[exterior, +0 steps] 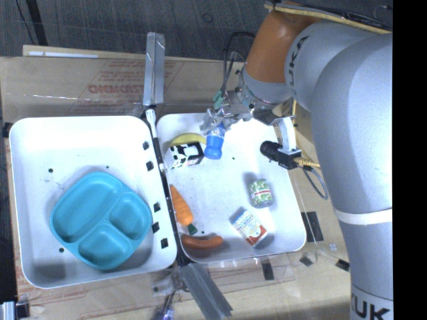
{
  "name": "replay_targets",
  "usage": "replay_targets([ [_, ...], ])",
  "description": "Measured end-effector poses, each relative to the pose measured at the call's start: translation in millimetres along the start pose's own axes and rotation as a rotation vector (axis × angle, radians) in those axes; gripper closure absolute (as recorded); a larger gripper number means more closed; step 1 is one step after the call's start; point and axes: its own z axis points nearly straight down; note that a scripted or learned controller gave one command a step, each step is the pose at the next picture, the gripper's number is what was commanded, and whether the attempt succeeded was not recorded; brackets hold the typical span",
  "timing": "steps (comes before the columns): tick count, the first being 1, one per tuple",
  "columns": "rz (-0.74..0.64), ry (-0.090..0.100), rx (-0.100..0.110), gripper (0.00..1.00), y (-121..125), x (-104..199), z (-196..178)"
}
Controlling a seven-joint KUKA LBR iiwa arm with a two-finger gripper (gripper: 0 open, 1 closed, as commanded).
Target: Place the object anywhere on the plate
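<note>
A blue sectioned plate (pixel 100 220) lies in the left bin (pixel 40 145), toward its front. My gripper (pixel 216 123) is over the back of the right bin (pixel 283 179), far right of the plate. A small blue bottle (pixel 213 145) hangs just under it, and the fingers look shut on the bottle's pale top. The bottle stands upright next to a yellow banana (pixel 187 139).
The right bin also holds a black-and-white toy cow (pixel 183 155), a carrot (pixel 181 207), a brown sausage (pixel 202 242), a green can (pixel 261 193) and a small carton (pixel 250 227). A divider wall (pixel 160 192) runs between the bins.
</note>
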Motion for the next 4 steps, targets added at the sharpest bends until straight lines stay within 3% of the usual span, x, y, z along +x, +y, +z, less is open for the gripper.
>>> replay_targets([
  [1,-0.141,-0.001,-0.001,1.00,-64.0,46.9,7.1],
  [2,-0.240,-0.002,-0.001,1.00,-84.6,120.6,-2.1],
  [3,-0.245,-0.002,0.000,1.00,-140.0,191.4,5.2],
  [4,-0.243,-0.002,-0.001,0.00,-139.9,190.7,5.1],
])
